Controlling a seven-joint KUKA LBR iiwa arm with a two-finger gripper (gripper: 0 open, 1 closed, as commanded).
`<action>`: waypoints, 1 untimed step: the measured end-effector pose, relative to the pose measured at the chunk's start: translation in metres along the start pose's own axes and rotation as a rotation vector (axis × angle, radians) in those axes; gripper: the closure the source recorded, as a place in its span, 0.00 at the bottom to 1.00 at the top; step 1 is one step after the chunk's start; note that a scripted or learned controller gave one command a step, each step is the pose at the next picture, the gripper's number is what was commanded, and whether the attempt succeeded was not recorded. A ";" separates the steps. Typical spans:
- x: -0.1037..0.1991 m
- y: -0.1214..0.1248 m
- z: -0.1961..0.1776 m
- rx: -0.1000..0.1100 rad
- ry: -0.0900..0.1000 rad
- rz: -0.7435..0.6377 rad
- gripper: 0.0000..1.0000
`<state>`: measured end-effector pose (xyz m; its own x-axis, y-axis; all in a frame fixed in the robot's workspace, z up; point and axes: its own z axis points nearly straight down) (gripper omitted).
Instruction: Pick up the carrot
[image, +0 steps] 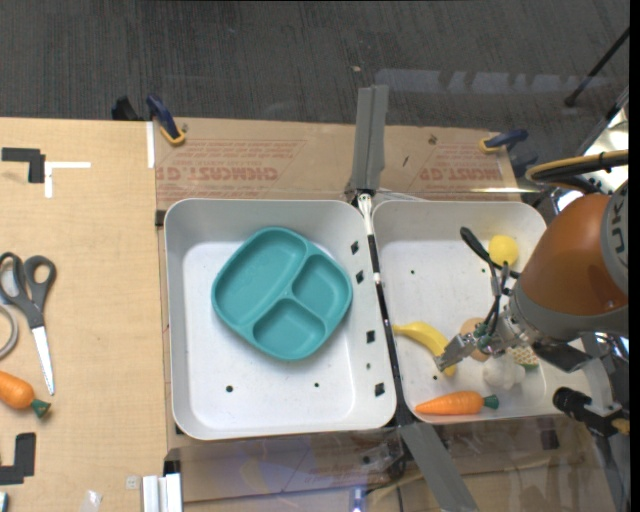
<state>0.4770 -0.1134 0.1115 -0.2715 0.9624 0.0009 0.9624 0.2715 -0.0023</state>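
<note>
Carrot just below pincer

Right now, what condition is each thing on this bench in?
carrot: lying flat near the right bin's front edge, not held
banana: lying in the right bin
teal plate: right side up in the left bin, nothing on it
scissors: closed, on the bench
end effector: low, beside the banana

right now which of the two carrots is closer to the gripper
The carrot lying in the right bin, near its front edge, just below the gripper. The other carrot lies outside both bins, on the bench at far left below the scissors.
</note>
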 end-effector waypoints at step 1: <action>0.011 0.004 -0.060 -0.001 -0.002 0.108 0.00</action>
<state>0.4779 -0.1023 0.1718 -0.1659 0.9861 -0.0009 0.9861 0.1659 -0.0010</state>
